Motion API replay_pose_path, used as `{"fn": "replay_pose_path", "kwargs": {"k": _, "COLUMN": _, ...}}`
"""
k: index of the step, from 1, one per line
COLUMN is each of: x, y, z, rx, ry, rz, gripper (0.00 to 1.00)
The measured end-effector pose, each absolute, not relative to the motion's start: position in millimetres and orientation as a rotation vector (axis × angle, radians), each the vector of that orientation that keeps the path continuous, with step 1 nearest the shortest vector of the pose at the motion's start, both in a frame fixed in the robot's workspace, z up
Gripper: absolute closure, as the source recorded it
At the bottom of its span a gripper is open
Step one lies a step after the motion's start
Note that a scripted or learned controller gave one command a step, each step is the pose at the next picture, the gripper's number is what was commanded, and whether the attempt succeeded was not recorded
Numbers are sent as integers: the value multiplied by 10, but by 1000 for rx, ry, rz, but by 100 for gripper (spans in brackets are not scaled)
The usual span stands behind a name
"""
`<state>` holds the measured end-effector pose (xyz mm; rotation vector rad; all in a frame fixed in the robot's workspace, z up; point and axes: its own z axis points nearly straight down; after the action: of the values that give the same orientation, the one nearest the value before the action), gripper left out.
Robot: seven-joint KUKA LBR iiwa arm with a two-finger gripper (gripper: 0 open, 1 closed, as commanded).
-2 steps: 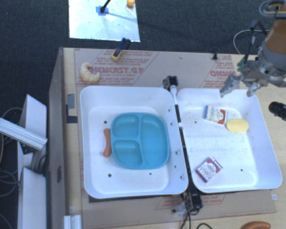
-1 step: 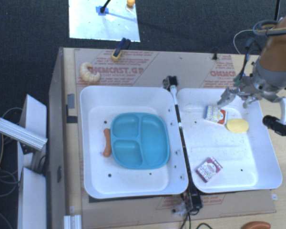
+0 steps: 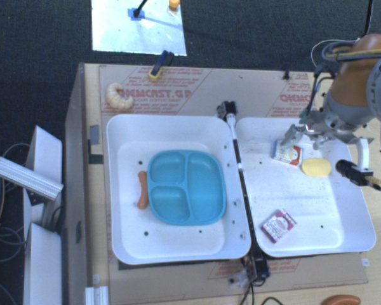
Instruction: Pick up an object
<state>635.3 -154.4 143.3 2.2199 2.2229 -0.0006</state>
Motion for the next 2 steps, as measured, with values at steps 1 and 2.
{"fn": "replay_pose_path", "kwargs": {"k": 1, "x": 6271, "y": -1700, "z": 1167, "rx": 2219, "ry": 2222, "rz": 0, "gripper": 0}}
{"fn": "replay_pose_path", "kwargs": {"k": 2, "x": 6514, "y": -1210, "z": 1108, "rx": 2215, "ry": 2223, "rz": 3, "gripper": 0}}
